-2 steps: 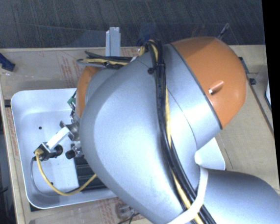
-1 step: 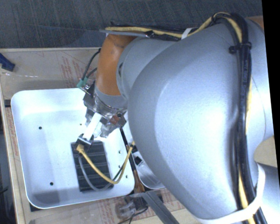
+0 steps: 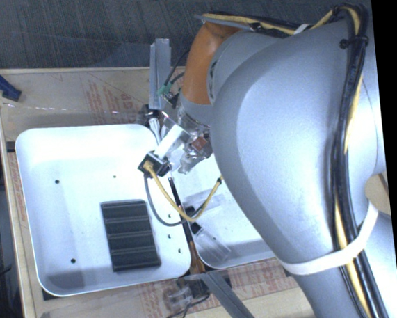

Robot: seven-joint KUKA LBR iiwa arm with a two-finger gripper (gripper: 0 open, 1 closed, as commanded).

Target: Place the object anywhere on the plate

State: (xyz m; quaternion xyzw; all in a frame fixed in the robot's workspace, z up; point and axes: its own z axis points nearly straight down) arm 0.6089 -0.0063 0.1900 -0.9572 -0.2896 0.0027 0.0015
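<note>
Though illegible, red print [image 3: 99, 96]; black slab [image 3: 130, 235]

You have two bins side by side on the bench [image 3: 73, 86]. In the left bin [image 3: 37, 156] a ribbed slab [image 3: 130, 235] lies flat, toward the near wall and right of the middle. The right bin [image 3: 228, 246] lies mostly under the arm [image 3: 286, 125], which crosses it from the view's right.

The arm [image 3: 287, 132] is a bulky, rounded shell of smooth grey. An orange band [image 3: 200, 64] rings it above the wrist. Black and yellow cables [image 3: 341, 165] run bundled along its side in long curves, and a white strap [image 3: 333, 255] wraps around the shell lower down.
</note>
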